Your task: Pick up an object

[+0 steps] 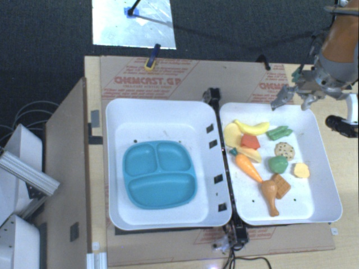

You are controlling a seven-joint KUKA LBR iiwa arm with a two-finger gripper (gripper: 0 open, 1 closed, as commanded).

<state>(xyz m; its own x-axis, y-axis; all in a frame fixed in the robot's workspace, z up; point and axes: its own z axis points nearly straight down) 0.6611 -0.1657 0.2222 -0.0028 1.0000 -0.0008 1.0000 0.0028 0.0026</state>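
Observation:
The right bin point(320, 206) holds several toy foods: a yellow banana point(251, 128), a red piece point(250, 141), a green bean pod point(279, 132), a cookie point(284, 149), a green ball point(277, 164), a carrot point(247, 167), a drumstick point(270, 194) and a pale yellow piece point(301, 170). My gripper point(294, 98) hangs at the bin's far right corner, above its back rim. Its two fingers are spread with nothing between them. It is up and to the right of the banana, apart from every object.
The left bin point(120, 116) holds a blue sectioned plate point(159, 174). A black clip point(212, 95) sits where the bins meet at the back. A shiny sheet point(133, 14) lies on the floor beyond the bench. The arm's orange band point(342, 41) is at the upper right.

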